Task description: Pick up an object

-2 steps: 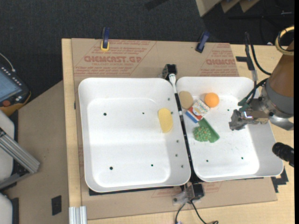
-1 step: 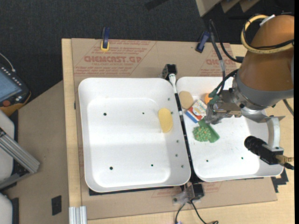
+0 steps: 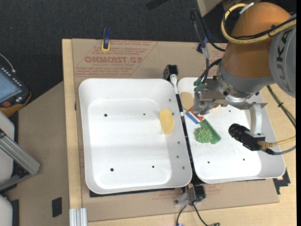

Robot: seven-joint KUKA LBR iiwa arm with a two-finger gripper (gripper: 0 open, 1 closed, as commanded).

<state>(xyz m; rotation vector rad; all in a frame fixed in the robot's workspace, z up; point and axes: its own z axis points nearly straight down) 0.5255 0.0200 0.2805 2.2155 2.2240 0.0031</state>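
Several light objects lie in the right bin point(image 3: 263, 171): a green knobbly toy point(image 3: 207, 134) and a red-blue flat piece point(image 3: 193, 117) beneath the gripper point(image 3: 203, 108); jaws' state cannot be told. The toy likely grips best across its width.

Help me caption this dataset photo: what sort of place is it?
Most likely a robotics lab's bin-picking test bench. A grey and orange arm lowers its hand over two shallow white bins clamped to a cardboard-covered bench, with loose cables and small test items such as a yellow piece.
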